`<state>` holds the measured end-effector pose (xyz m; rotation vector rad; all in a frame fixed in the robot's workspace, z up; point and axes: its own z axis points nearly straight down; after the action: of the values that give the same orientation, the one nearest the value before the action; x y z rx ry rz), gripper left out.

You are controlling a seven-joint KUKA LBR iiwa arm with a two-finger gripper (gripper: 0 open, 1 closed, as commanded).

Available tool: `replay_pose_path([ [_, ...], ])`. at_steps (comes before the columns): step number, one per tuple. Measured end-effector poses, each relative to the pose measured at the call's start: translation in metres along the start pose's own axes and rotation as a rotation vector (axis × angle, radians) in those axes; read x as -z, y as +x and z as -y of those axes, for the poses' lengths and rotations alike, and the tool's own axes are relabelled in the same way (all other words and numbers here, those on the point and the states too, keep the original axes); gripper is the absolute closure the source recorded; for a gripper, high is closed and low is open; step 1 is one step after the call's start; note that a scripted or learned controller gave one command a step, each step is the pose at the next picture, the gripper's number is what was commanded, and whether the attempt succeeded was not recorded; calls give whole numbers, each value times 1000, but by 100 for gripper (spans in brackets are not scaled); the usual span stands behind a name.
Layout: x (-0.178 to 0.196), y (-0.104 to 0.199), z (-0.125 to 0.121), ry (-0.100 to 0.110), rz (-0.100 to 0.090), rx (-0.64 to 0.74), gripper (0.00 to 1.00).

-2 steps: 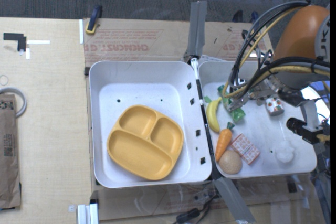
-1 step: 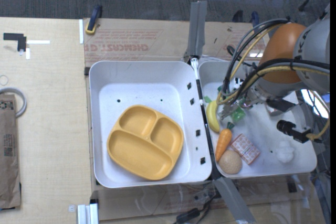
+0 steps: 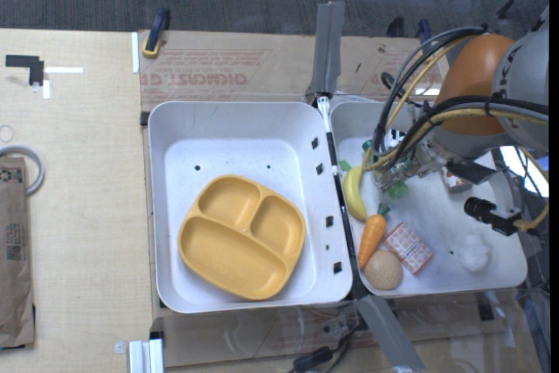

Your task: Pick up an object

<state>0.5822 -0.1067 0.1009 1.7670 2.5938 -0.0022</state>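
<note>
The right bin (image 3: 502, 275) holds a yellow banana (image 3: 353, 192) against its left wall, an orange carrot (image 3: 372, 238), a round tan bun (image 3: 383, 271), a small red-and-white packet (image 3: 408, 246) and a white fluffy ball (image 3: 474, 254). My gripper (image 3: 395, 179) hangs low in the bin's upper left part, just right of the banana and above the carrot. Cables and the wrist cover its tips. A bit of green (image 3: 397, 187) shows right beneath it.
The left bin (image 3: 175, 153) holds a yellow divided plate (image 3: 242, 236). A metal divider post (image 3: 327, 48) stands between the bins at the back. The arm with its orange band (image 3: 476, 83) fills the right bin's upper right. A brown bag (image 3: 16, 249) lies at far left.
</note>
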Motion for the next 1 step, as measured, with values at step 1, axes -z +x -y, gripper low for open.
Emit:
replay_pose_path([
  [1, 91, 72, -57, 1, -2, 41, 100],
])
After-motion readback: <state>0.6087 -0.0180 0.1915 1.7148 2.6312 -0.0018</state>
